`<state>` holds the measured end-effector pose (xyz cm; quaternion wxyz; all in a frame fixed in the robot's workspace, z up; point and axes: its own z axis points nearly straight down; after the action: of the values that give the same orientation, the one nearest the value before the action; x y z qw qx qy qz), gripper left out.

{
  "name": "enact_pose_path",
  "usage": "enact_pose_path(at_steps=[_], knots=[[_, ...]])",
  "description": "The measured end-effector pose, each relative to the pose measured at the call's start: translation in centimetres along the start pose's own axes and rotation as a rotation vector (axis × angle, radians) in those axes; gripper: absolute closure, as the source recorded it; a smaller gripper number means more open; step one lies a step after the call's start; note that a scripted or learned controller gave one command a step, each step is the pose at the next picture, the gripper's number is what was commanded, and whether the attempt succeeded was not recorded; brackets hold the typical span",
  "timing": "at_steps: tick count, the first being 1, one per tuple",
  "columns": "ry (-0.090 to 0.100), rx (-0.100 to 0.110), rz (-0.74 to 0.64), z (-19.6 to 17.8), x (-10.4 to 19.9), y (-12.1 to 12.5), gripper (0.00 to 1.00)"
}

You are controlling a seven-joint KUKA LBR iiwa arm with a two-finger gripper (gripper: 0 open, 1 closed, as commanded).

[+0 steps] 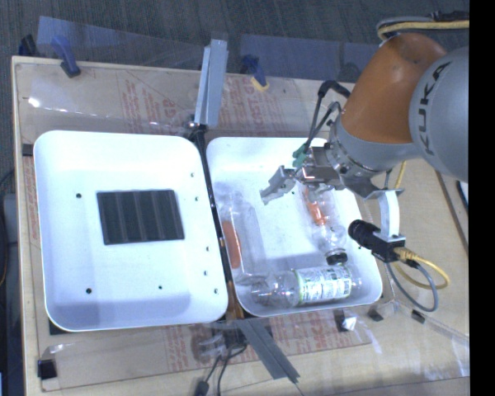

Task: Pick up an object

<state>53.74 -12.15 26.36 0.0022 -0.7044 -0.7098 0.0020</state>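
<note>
A: Hovering over upper middle of right bin (231, 157), gripper (279, 184) hanging low. Fingers spread apart, grasping nothing.

B: Noting targets. Clear bottle with green-white label (313, 286) lying on its side along bin's lower wall, right of frame centre. Two clear tubes with orange contents: one (233, 239) by left wall, one (318, 213) under the wrist.

A: Probably lining up for a descent. Transparent plastic, likely slippery.

B: Left bin (66, 221) holding only a dark ribbed panel (140, 216).
</note>
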Motion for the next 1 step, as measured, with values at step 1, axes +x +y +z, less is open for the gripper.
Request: enact_pose_path(at_steps=[1], knots=[[0.0,0.001,0.037,2.53,-8.14,-0.46,0.0]])
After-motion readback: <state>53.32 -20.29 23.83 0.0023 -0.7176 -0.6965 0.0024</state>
